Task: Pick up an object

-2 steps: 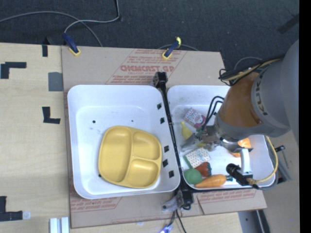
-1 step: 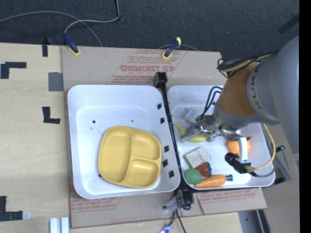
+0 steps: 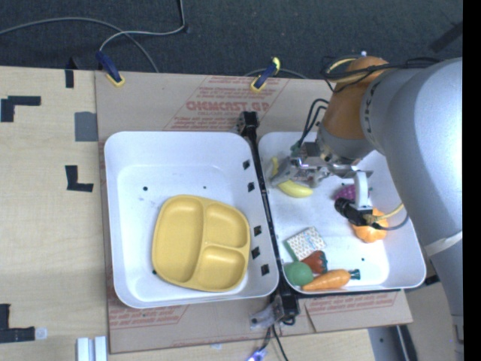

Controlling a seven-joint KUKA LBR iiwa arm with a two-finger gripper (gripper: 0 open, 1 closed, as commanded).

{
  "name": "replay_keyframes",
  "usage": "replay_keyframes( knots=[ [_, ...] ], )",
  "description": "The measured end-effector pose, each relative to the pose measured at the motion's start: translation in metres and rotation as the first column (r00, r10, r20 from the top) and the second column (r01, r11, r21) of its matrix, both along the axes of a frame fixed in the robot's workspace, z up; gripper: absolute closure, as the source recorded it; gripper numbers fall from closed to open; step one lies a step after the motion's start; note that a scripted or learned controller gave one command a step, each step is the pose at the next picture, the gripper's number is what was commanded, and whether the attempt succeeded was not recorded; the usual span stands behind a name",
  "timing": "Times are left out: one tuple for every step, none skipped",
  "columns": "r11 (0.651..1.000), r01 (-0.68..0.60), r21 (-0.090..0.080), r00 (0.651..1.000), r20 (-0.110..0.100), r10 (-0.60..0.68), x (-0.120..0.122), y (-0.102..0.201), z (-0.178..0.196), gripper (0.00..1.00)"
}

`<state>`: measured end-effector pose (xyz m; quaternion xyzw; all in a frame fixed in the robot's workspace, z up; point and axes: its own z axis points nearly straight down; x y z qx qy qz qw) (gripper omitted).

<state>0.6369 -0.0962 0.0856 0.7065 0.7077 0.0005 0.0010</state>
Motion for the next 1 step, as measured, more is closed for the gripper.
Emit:
replay_keyframes(
  knots=[
    [1.0,0.0,0.001,1.0,-0.001,0.0,-0.0001,0.0002,0.0097,1.0]
  ],
)
